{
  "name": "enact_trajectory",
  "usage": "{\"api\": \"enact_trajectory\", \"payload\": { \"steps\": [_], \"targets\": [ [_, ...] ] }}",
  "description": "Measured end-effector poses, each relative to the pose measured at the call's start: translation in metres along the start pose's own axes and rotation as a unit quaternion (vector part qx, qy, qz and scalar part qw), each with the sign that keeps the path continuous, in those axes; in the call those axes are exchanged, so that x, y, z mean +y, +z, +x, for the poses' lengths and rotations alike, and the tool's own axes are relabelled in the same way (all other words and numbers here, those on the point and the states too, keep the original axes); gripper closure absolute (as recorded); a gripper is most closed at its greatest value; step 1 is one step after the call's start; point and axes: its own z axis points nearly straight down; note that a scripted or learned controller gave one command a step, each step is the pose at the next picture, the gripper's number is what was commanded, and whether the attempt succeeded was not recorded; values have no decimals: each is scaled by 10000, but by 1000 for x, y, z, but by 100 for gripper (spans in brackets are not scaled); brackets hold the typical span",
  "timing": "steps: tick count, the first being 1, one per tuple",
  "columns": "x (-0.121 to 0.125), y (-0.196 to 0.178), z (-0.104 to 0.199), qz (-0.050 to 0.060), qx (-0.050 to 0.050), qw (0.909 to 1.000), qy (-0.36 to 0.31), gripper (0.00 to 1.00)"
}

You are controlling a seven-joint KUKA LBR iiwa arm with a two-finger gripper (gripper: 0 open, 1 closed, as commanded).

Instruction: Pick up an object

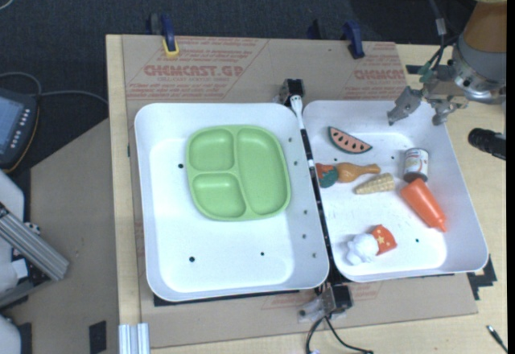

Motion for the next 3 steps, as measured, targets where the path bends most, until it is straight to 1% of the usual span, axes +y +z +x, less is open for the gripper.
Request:
{"api": "enact_trajectory", "payload": {
  "steps": [1, 2, 3],
  "targets": [
    [3, -10, 1, -76, -16, 10000, -16, 0],
    [3, 32, 1, -53, -10, 10000, -18, 0],
    [8, 77, 5, -55, -11, 10000, -27, 0]
  ]
}}
